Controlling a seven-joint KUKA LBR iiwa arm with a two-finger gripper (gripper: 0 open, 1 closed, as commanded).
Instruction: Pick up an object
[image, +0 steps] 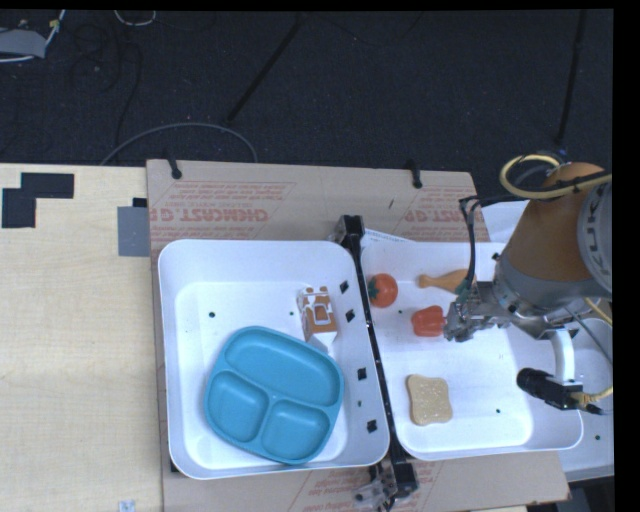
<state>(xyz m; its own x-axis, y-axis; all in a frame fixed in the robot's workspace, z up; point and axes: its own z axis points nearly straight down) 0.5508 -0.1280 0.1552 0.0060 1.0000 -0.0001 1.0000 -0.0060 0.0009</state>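
We see the pincer low in the right bin, beside the red pepper; its grip state is unclear; nothing is lifted yet.

Dark carpet with trailing cables is lying beyond my pale wooden bench, cardboard covering it.

Blue divided plate; red pepper; red-orange tomato; tan toast; white bins; small orange-white item, pattern unclear.
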